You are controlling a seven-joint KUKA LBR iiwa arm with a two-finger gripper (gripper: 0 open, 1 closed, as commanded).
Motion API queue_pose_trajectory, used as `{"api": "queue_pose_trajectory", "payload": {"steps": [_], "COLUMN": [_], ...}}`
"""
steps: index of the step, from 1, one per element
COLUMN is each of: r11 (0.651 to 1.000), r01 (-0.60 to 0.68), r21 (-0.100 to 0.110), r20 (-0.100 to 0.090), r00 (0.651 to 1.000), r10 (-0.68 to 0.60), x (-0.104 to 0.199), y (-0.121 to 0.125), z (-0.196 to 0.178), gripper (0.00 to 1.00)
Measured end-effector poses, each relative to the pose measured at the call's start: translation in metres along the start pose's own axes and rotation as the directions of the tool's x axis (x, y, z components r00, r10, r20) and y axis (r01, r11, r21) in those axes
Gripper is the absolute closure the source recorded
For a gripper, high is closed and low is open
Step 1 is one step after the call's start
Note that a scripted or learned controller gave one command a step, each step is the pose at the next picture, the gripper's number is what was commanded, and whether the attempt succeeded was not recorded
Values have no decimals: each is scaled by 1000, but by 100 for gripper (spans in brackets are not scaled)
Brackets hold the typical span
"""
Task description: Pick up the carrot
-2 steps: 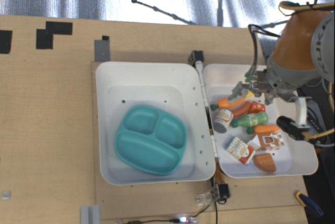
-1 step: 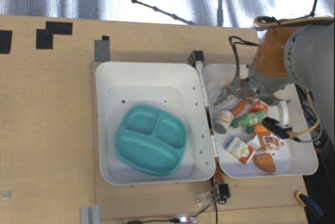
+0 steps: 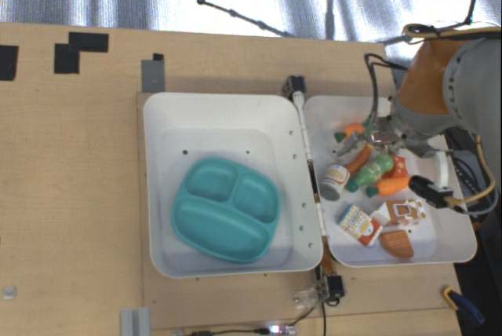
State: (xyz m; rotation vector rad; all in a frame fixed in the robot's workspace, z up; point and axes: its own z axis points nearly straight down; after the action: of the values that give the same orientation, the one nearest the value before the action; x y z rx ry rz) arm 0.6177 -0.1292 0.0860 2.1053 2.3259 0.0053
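the main risk here is a wrong or doubled pick: the right bin (image 3: pixel 463 248) is crowded, and the gripper (image 3: pixel 375 136) hangs low over a tight cluster where a green bottle (image 3: pixel 372 173), a small jar (image 3: pixel 335 179) and several orange pieces lie touching or nearly so, so a descent slightly off could close on the bottle, or nudge the pile and roll the carrot away. the carrot (image 3: pixel 392 186) (my best reading is the orange piece with a green end, just right of the bottle) lies in the middle of that bin, just below and a little right of the gripper, not between its fingers. whether the claw is spread or closed i cannot tell; the metal tip is too small and cluttered. the left bin (image 3: pixel 157 169) holds a teal tray (image 3: pixel 226 209), well apart from all this.
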Motion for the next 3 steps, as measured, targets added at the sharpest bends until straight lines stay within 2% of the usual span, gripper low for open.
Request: {"api": "queue_pose_trajectory", "payload": {"steps": [1,2,3], "r11": [1000,1000,1000], "r01": [3,3,5], "r21": [-5,-4,-7], "r20": [-3,-3,-2], "r00": [1000,1000,1000], "r10": [-3,-3,-5], "x": [2,2,3], "y": [3,2,4], "z": [-11,-11,-22], "gripper": [100,0,100]}}
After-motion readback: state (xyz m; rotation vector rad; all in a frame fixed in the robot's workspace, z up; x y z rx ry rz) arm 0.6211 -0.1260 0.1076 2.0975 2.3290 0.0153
